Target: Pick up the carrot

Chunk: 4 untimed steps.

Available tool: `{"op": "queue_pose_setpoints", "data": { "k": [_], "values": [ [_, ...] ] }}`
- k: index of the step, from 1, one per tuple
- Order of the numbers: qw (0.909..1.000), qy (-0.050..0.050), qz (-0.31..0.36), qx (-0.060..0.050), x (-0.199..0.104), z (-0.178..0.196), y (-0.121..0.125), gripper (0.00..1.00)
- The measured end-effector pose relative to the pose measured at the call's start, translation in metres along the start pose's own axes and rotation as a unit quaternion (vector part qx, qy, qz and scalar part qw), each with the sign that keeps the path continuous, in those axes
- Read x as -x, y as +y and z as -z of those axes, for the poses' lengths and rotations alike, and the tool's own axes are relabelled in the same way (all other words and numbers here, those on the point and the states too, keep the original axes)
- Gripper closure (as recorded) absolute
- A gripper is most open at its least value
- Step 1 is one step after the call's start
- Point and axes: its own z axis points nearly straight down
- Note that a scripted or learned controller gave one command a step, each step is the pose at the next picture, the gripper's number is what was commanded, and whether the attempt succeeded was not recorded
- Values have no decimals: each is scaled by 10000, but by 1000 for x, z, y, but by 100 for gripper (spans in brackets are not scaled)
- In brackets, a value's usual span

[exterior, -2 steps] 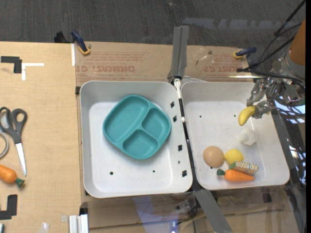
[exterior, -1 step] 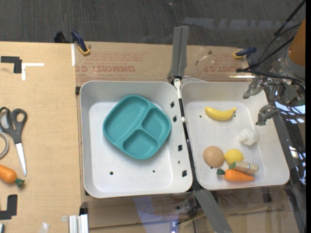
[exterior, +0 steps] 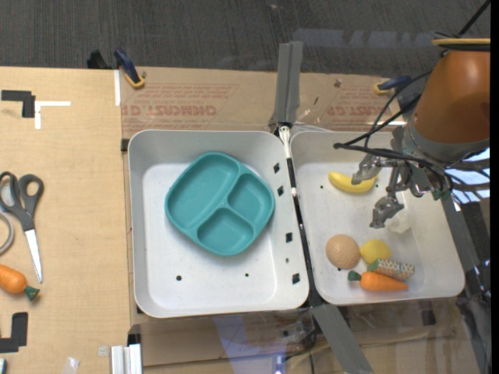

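Observation:
An orange carrot (exterior: 383, 282) with a green stub lies at the front of the right bin (exterior: 437, 287), just in front of a yellow lemon (exterior: 375, 251) and a tan ball (exterior: 342, 251). My gripper (exterior: 374, 193) hangs over the middle of that bin, behind the carrot and apart from it. Its fingers are open with nothing between them; one fingertip (exterior: 363, 176) is close to a banana (exterior: 348, 182). A second carrot (exterior: 12, 280) rests on the wooden bench at the far left.
A teal divided plate (exterior: 221, 202) sits in the left bin (exterior: 148, 287). A small patterned item (exterior: 396, 268) and a white piece (exterior: 399, 224) lie near the carrot. Scissors (exterior: 23, 213) lie on the bench at left. A metal divider (exterior: 290, 209) separates the bins.

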Motion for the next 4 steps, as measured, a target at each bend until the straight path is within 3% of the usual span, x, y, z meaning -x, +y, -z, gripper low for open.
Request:
{"op": "queue_pose_setpoints", "data": {
  "k": [1,4],
  "values": [
    [9982,-12,601,-9,-84,-63,27,0],
    [9982,-12,605,-10,-84,-63,27,0]
  ]
}}
